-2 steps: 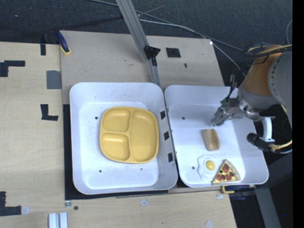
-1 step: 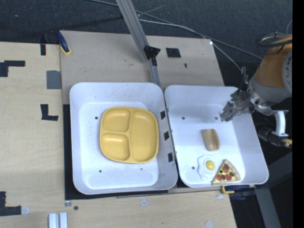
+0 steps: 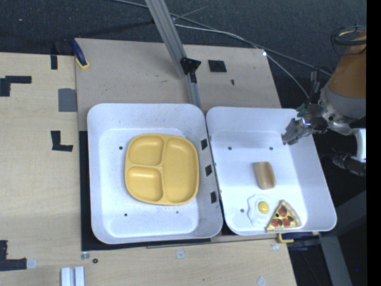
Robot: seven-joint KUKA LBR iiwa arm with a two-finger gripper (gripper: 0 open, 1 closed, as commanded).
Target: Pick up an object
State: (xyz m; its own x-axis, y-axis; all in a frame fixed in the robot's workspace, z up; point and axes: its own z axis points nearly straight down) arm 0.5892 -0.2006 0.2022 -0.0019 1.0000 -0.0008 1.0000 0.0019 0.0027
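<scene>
In the right bin [image 3: 238, 121] lie a tan bread roll [image 3: 264, 175], a toy fried egg [image 3: 260, 208] and a toy pizza slice [image 3: 283, 215], the last two close together near the bin's front edge. A yellow divided plate [image 3: 162, 168] rests in the left bin [image 3: 107, 177]. My gripper [image 3: 293, 131] hangs over the right bin's upper right rim, above and to the right of the bread roll, with nothing visible between its fingers. The orange-banded arm [image 3: 348, 79] reaches in from the right.
A grey metal pole [image 3: 169, 31] slants across the bench behind the bins. Cables run over the dark floor at the top. Black tape marks dot the wooden bench on the left.
</scene>
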